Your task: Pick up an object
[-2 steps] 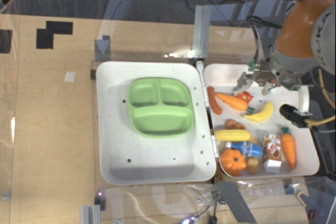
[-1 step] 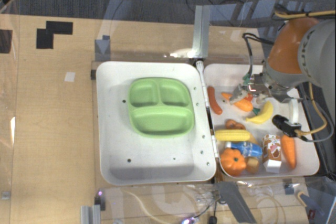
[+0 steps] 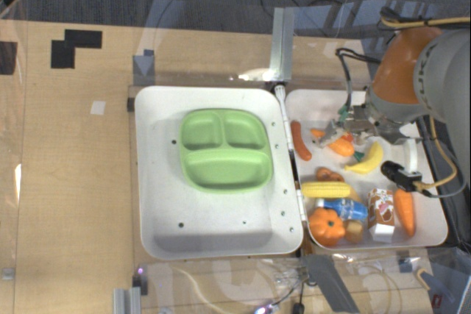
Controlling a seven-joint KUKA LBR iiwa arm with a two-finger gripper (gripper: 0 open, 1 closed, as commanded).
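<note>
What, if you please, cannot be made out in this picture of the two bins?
- Hand, camera view: too small and cluttered to tell what it holds, if anything.
- Orange piece under it: blurred, kind unclear.
- Small box: label too small to read.
- Right bin: far side hidden by the arm.

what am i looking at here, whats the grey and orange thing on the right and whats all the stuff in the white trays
This is one camera fixed above a workbench, looking down at a slant. The grey and orange thing is a robot arm reaching in from the right. Its tool hangs low over the right bin; whether it grips anything cannot be told from here.

Two shallow white bins sit side by side. The left bin holds a green divided plate. The right bin holds toy food: a hot dog, a banana, a corn cob, a small pumpkin, a carrot and a few small packages. The arm's job is to pick up one of these.
</note>
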